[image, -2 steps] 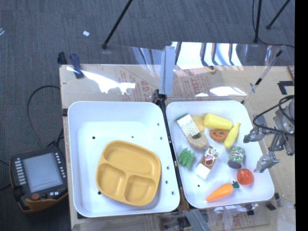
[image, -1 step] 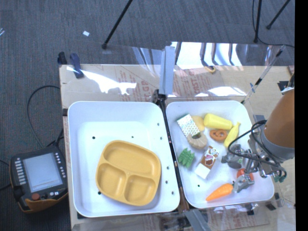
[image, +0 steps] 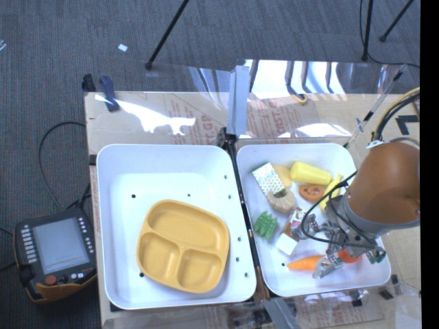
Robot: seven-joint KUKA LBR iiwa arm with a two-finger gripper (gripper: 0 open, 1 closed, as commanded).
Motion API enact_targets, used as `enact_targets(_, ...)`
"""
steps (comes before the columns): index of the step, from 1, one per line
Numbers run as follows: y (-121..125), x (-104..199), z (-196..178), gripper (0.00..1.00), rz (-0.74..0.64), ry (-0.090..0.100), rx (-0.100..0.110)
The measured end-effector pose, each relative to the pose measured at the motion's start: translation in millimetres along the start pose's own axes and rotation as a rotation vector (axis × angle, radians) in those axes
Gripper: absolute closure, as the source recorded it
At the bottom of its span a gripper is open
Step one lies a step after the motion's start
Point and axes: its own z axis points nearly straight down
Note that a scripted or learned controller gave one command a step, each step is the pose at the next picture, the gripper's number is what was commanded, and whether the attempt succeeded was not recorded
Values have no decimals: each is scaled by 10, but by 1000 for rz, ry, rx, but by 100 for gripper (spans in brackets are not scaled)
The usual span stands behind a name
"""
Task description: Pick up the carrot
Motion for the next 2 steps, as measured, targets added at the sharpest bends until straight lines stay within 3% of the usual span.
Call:
enact_targets(1,126,-155,87,0,139,-11,9)
enact_targets(2,244,-153,86,0,172,-17,12)
